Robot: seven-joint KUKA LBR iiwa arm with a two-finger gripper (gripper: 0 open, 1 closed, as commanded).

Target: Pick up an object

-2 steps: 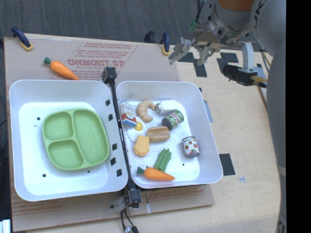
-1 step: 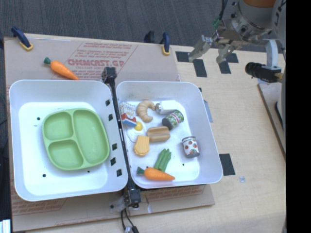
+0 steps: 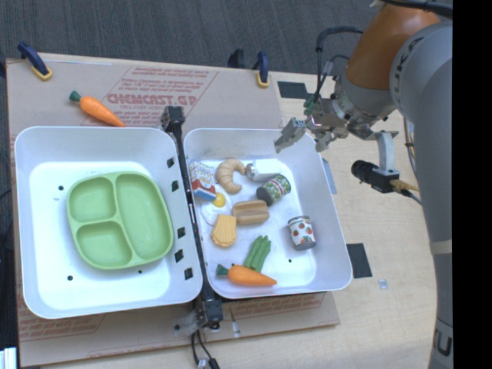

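Hovering over the far right corner of the right bin (image 3: 335,237): the gripper (image 3: 306,138), spread apart with nothing pinched between, held high, probably to clear the rim before any descent. Heaped loosely in that bin, as pick candidates: a croissant (image 3: 228,174), a green-labelled can (image 3: 275,187) lying on its side just beside it, a hot dog (image 3: 250,212), a corn piece (image 3: 224,230), a small upright can (image 3: 301,232), green pods (image 3: 258,252) and a carrot (image 3: 244,276) near the front wall. Closest to the gripper: the green-labelled can and the croissant, so likely first targets. Resting alone in the left bin (image 3: 31,148): a green divided plate (image 3: 119,219). Lying outside both bins on the cardboard, well apart: a second carrot (image 3: 96,108). Nothing lifted yet.
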